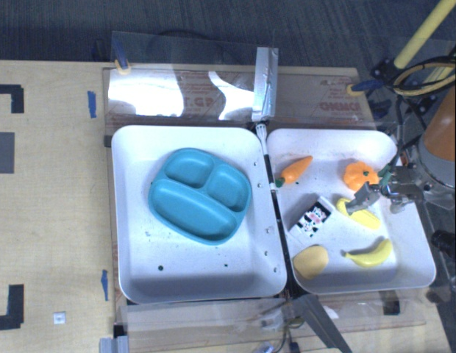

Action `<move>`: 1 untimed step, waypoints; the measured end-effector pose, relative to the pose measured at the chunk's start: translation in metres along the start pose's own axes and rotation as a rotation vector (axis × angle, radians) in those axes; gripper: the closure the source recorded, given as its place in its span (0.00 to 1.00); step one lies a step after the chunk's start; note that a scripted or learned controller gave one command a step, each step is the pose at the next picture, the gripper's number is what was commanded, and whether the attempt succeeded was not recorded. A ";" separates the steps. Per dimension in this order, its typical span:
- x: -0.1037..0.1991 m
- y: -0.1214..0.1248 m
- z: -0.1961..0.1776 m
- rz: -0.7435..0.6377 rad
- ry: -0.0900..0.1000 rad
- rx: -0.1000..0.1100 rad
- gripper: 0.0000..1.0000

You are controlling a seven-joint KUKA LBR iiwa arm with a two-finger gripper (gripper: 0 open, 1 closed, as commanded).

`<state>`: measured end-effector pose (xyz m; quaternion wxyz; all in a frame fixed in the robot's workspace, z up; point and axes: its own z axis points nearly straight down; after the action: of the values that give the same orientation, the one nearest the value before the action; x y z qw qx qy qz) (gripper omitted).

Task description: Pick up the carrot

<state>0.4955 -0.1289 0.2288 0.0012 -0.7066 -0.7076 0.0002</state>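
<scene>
Carrot [296,170] in the right bin [412,230], at its far left corner, close against the wall shared with the left bin [132,219]. Long axis on a slant, running from near-left to far-right. Thick end low and to the left, just beside the dividing wall, with a speck of green at that end; thin tip aimed up and to the right, toward the bin's far wall. Lying flat on the white floor, apart from everything else in the bin.

Gripper [366,197] over the right half of the same bin, well apart from the carrot, reaching in from the right on the grey arm [412,186] with its orange band [441,131]. Hanging just over a small yellow piece [362,217] and just near of an orange fruit [358,173]. Cannot tell whether released or clenched: too small and too cluttered at that spot. Nothing plainly seen in its grasp.

Elsewhere in the right bin: a small black-and-white box [314,218] near the middle, tilted; a rounded yellow fruit [310,260] at the near left; a banana [371,253] at the near right, curved.

In the left bin: a blue divided plate [201,194], set at an angle, roughly in the middle.
</scene>
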 end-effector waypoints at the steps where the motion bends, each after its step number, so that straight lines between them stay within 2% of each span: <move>1: -0.034 0.066 0.023 -0.134 -0.003 -0.003 0.00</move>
<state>0.5612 -0.1632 0.2058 -0.0008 -0.6576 -0.7534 0.0000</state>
